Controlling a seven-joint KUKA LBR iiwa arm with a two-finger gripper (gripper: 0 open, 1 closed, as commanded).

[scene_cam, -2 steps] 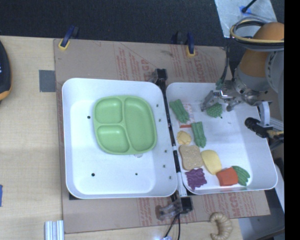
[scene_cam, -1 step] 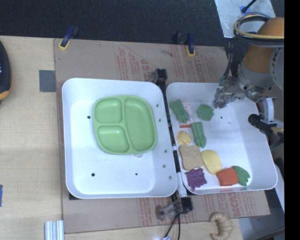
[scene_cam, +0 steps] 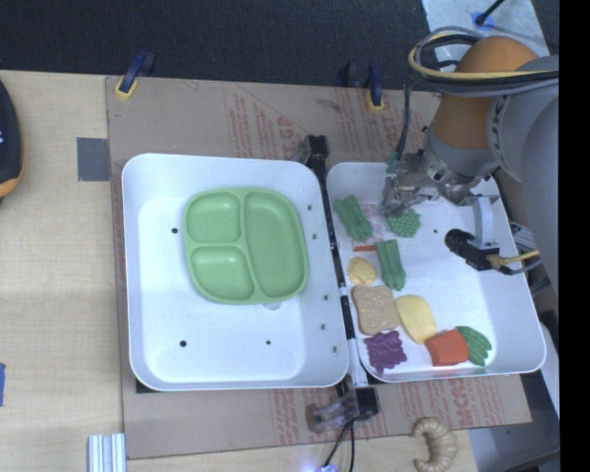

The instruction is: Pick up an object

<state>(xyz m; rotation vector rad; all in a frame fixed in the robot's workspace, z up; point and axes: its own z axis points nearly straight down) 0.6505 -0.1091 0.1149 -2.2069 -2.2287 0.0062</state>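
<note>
Toys are lying in the right white bin (scene_cam: 519, 360): four green pieces, one purple cluster (scene_cam: 384, 348), one tan bread slice (scene_cam: 377, 309). One green three-section plate (scene_cam: 246, 245) is sitting left. Tool (scene_cam: 405, 194) is hovering over a green piece (scene_cam: 405, 224); grip unclear

At the upper right of the frame we see the arm (scene_cam: 516, 116), its broad links a smooth light grey with rounded, cast-looking contours. Above the wrist sits a bulbous orange band (scene_cam: 482, 87), glossy and dome-shaped at its top. A loop of cable (scene_cam: 442, 57), black with a yellowish edge, rings the orange dome. Below the band we find a cluster of silver metal parts, small and angular, forming the gripper (scene_cam: 405, 197). A thin dark cable (scene_cam: 406, 126) runs down along the left side of the wrist toward that metalwork.
</note>
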